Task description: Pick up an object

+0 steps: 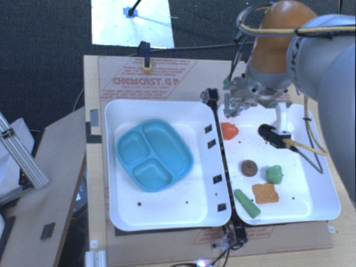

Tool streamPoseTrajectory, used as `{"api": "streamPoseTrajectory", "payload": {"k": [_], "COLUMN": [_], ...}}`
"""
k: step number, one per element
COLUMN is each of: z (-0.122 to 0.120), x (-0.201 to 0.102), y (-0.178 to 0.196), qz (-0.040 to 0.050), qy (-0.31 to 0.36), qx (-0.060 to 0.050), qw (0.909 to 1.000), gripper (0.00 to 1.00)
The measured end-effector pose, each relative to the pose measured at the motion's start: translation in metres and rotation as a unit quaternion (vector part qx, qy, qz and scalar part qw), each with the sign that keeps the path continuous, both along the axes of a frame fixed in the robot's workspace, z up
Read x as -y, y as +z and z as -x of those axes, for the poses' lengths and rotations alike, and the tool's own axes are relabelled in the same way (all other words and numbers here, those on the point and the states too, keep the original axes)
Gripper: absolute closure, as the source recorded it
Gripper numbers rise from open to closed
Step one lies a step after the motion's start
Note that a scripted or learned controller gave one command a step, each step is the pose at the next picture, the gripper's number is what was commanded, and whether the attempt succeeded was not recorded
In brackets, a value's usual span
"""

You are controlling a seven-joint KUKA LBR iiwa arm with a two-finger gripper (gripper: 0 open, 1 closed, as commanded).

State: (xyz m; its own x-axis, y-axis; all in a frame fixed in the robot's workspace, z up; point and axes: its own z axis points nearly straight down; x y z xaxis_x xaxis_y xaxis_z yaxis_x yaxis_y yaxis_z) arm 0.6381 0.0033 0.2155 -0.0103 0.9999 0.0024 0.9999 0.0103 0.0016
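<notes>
Bench board [146, 81] lettered "CHEMCAST GP"

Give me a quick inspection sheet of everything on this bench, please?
Surface: two white bins side by side, left bin, right bin, on a cardboard sheet.
Job's things: in the right bin, red piece, brown disc, green lump, orange square, green stick.
Clutter: blue divided plate in the left bin.
Grippers: tool above the red piece, holding nothing.
Cables: yellow cable across the right bin.
Surroundings: dark floor, white sheet behind.
</notes>
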Motion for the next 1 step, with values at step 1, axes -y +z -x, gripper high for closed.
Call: {"api": "streamPoseTrajectory", "payload": {"k": [1], "z": [-0.0072], "x": [-0.0565], "y": [-0.0068], "qz": [-0.0001], "qy": [0.0], "qx": [0.0], "qw": [1.0], "gripper": [1.0]}}
